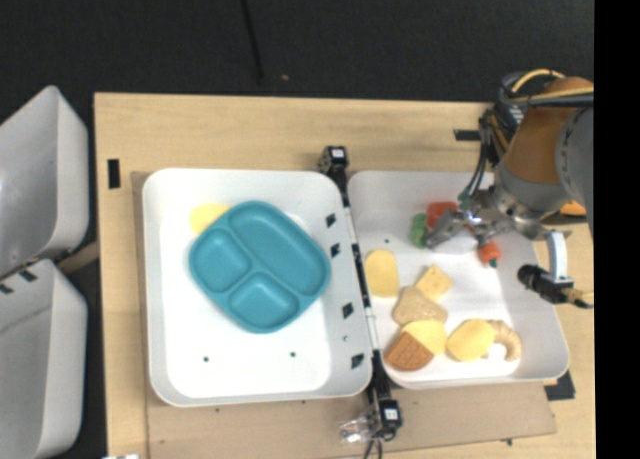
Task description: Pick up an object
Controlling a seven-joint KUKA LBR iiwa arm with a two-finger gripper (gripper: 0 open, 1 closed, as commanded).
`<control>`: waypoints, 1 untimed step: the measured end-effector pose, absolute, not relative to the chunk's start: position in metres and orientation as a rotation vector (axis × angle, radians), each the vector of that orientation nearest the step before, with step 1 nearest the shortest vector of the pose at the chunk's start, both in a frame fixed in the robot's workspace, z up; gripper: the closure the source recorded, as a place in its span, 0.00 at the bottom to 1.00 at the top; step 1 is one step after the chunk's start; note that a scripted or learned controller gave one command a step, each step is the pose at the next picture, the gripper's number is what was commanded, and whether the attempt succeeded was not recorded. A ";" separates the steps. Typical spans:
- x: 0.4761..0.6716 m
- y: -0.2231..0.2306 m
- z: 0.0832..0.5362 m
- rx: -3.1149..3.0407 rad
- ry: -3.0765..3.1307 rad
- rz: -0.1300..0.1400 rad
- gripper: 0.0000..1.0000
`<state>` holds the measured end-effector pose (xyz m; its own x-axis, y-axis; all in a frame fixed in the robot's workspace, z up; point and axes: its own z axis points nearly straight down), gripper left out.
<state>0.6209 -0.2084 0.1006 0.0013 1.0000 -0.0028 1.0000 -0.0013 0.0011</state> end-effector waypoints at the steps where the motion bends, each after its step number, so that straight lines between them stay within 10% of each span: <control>1: 0.622 -0.210 0.113 2.220 2.214 0.001 1.00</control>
